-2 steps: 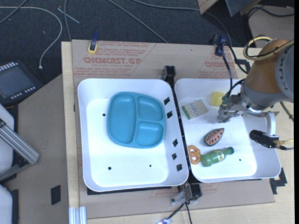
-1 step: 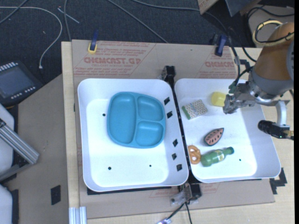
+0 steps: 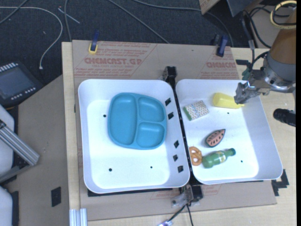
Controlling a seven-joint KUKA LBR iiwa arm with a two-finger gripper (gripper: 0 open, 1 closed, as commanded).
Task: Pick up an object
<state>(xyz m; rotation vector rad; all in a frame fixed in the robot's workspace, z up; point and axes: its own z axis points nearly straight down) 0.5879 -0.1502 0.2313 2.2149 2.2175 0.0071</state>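
Note:
The right bin [image 3: 263, 140] holds a yellow block [image 3: 225, 100] near its far edge, a patterned green-and-white pouch [image 3: 196, 109], a brown-and-red oval piece [image 3: 215, 137], a green bottle [image 3: 218, 157] lying on its side and an orange pretzel [image 3: 194, 156]. My gripper [image 3: 242, 94] hangs at the far right of this bin, just beside the right end of the yellow block. Nothing shows between its fingers.
The left bin [image 3: 94, 140] carries a blue sectioned plate [image 3: 137, 120]. Black clips run along the divider between the bins. Blue clamps [image 3: 94, 42] pin the cardboard at the far edge, and cables lie on the dark floor beyond.

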